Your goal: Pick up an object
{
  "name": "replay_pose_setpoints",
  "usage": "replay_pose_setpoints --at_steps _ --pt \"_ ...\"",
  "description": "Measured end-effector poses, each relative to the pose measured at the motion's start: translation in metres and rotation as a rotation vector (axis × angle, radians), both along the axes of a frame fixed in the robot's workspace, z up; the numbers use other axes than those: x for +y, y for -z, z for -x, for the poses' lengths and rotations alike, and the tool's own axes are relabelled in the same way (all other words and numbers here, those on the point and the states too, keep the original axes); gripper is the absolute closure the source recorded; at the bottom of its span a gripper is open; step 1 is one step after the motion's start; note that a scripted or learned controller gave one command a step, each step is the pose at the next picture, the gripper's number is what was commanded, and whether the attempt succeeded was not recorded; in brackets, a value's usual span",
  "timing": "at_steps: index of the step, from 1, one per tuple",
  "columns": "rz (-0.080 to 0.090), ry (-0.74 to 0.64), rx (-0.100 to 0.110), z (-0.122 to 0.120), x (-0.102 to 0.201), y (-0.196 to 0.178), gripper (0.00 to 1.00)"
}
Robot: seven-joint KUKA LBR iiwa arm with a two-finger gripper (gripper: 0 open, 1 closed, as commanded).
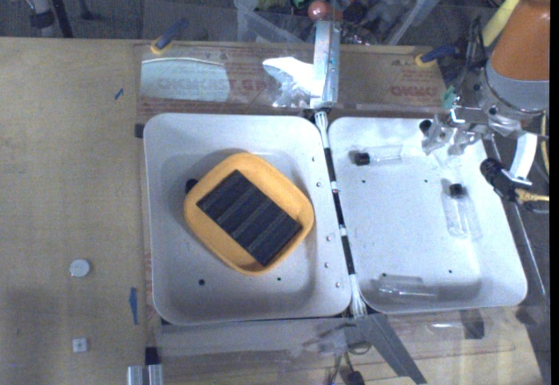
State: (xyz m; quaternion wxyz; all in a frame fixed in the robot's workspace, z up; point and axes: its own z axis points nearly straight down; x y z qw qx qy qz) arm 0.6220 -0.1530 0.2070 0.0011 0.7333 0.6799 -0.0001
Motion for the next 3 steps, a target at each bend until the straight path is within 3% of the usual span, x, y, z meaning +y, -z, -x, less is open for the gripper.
replay_pose_setpoints --at_steps 1,2,3 --pt "-0.001 0.008 0.001 -0.039 0.064 0.02 1.0" --pt "0.0 0.064 -0.002 -0.042 0.092 -0.004 1.0" --pt "-0.001 0.073 0.008 -0.043 0.099 0.016 1.0"
